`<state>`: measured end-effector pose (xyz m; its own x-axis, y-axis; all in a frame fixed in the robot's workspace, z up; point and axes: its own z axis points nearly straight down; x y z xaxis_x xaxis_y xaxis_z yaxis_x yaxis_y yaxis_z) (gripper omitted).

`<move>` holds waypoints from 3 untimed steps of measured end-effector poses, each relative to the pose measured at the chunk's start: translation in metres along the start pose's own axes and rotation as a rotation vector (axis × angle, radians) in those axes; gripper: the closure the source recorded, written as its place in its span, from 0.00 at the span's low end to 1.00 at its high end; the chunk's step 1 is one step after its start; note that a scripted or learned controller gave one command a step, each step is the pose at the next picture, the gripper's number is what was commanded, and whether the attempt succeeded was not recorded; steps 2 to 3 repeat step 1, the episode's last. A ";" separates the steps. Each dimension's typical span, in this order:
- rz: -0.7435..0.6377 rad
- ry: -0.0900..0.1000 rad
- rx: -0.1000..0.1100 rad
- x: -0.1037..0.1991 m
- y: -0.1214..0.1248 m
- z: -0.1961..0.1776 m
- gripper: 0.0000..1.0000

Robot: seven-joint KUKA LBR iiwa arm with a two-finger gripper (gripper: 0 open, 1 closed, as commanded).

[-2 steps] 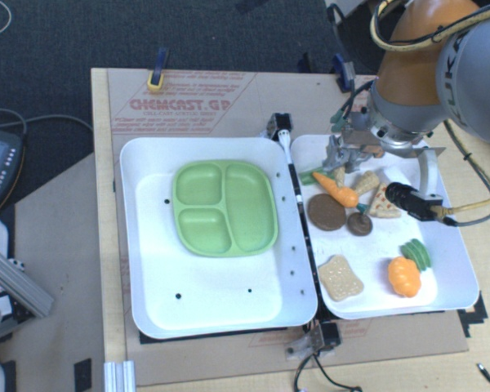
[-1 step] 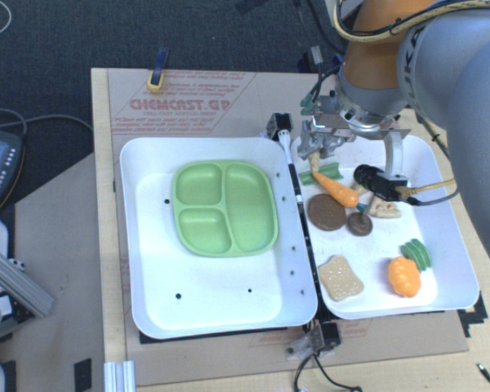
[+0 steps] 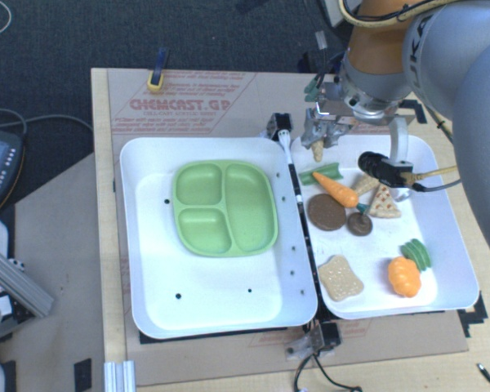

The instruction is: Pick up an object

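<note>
One board point(image 3: 188, 96) printed "CHEMCAST GP", green tray point(image 3: 225, 207), carrot point(image 3: 336, 189)

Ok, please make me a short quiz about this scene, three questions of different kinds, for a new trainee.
1. True or false: the green divided plate lies in the left bin.
2. Which item lies nearest the gripper? A) slice of bread B) toy carrot C) orange pepper
3. Fill in: the brown round patty lies in the ____ bin.

Key: 1 true; 2 B; 3 right.
</note>
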<state>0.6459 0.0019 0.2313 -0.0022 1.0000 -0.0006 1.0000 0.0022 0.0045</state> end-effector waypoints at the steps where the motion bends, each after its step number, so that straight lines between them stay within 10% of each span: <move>1: 0.002 0.001 0.009 0.003 -0.008 0.017 1.00; 3: 0.002 0.001 0.009 0.003 -0.008 0.017 1.00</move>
